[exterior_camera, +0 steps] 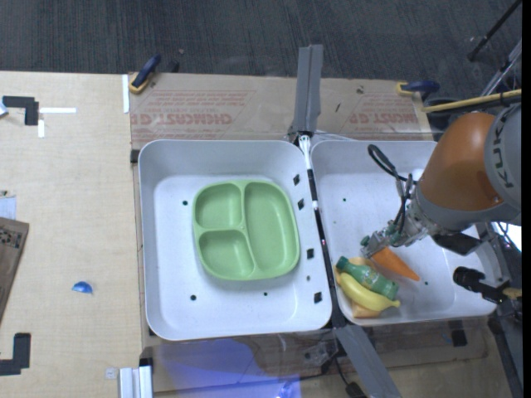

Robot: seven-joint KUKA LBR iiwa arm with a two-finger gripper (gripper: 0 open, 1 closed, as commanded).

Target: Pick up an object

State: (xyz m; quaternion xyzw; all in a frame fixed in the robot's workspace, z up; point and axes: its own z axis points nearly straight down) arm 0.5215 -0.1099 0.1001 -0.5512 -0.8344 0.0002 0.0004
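In the right bin [348, 191], near its front edge, lies a small pile of toy food. An orange carrot [398, 264] points to the right. A green bottle-like piece [375, 278] rests across a yellow banana [370, 296]. My gripper [380, 241] hangs low over the bin floor, right at the carrot's upper left end and just above the green piece. The orange-banded wrist [465, 168] rises behind it to the right. Nothing is visibly lifted off the bin floor.
The left bin [166, 247] holds a light green divided plate [246, 229] at its middle. A grey divider post [308, 89] stands between the bins at the back. Cardboard [216, 106] lies behind the bins, and a wooden bench top [66, 222] lies to the left.
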